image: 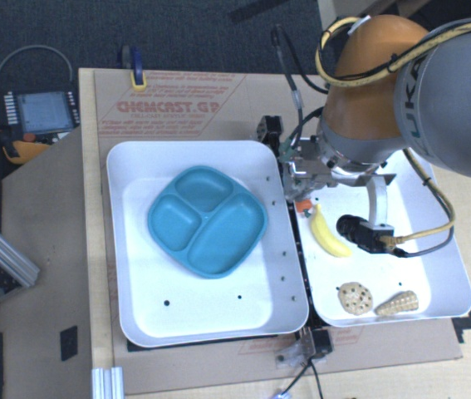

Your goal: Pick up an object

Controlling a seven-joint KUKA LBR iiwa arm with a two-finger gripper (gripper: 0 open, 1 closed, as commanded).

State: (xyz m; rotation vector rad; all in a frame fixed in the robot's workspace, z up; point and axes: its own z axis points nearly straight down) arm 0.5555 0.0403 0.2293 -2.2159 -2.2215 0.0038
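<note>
My gripper [300, 183] hangs over the far left corner of the right bin [434, 302], close to the wall between the two bins. Just below it lies a small orange piece [303, 208]. A yellow banana [326, 233] lies lengthwise right beside that piece, nearer the front. A round speckled cookie [355, 298] and a tan ridged cone-shaped piece [396, 304] rest near the right bin's front edge. The arm's wrist and orange band cover the far part of this bin.
The left bin [144, 306] holds a blue divided plate [208, 220], tilted a little, at its middle. Cables and a small black fitting [268, 129] sit behind the bins. A screen device [40, 112] stands off the bench at far left.
</note>
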